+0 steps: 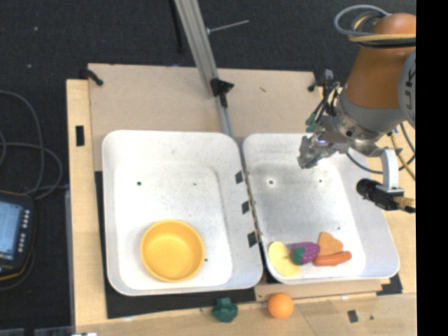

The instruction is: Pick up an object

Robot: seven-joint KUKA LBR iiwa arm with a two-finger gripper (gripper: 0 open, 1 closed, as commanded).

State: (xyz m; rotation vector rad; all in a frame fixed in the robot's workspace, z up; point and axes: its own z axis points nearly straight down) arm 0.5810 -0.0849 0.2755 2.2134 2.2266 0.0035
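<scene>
My claw [310, 154] hangs over the far end of the right bin [364, 208]; whether it is apart or together I cannot tell. At that bin's near edge huddle small toy foods: yellow piece [280, 256], purple piece [304, 250], orange carrot [333, 259]. They look light, stiff and slick. The carrot's middle suits best, though its neighbours crowd close.

Arm [374, 75] extended, wrist angled downward
</scene>
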